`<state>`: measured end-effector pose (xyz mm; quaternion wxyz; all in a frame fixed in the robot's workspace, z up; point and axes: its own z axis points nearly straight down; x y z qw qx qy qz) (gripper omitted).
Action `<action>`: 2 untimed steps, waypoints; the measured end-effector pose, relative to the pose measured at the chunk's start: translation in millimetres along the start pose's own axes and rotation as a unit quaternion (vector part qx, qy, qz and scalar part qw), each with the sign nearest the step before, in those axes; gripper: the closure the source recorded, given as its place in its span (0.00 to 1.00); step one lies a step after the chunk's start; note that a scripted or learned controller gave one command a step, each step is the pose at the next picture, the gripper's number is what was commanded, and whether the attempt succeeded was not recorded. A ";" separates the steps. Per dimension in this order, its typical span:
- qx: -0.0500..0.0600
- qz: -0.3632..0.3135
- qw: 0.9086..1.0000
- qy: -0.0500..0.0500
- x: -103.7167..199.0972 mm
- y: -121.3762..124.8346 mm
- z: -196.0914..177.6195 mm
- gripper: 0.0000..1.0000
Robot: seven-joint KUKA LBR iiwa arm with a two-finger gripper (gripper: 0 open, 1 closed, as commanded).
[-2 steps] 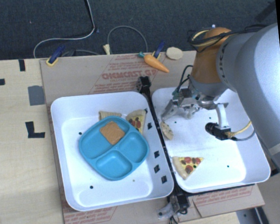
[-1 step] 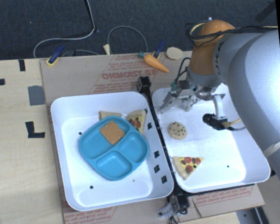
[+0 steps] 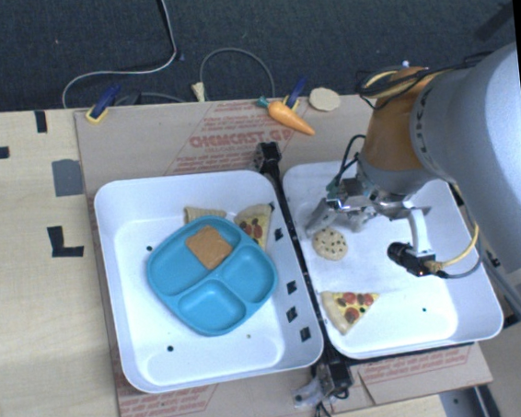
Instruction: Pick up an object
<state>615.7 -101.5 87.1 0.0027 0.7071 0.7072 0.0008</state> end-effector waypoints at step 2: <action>0.001 0.000 1.000 0.000 0.0 1.5 -9.2 0.00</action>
